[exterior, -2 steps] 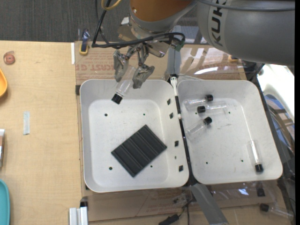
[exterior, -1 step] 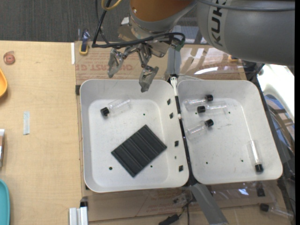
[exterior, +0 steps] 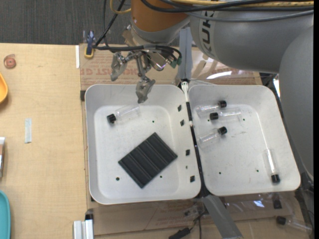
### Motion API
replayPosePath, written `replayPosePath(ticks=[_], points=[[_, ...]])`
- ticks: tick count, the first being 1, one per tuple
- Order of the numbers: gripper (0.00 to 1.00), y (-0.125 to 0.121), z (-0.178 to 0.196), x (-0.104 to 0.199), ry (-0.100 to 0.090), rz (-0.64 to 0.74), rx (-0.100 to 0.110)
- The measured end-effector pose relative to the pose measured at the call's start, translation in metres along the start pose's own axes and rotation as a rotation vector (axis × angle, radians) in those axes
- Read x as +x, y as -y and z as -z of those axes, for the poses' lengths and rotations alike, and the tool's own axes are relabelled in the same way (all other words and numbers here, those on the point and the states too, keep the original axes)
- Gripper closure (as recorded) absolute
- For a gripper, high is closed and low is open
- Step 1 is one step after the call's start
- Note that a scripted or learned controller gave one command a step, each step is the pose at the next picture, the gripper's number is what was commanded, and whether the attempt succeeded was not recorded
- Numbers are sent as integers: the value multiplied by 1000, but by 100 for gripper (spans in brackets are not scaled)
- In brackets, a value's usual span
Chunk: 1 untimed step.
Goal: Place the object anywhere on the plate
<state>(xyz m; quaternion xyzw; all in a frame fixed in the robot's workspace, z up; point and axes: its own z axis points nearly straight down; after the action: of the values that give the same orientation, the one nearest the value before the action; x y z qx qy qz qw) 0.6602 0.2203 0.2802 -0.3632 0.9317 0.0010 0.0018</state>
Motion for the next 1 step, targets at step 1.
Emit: replayPosePath(ticks=[1], points=[[0, 2, 96, 1, 2, -126, 2]])
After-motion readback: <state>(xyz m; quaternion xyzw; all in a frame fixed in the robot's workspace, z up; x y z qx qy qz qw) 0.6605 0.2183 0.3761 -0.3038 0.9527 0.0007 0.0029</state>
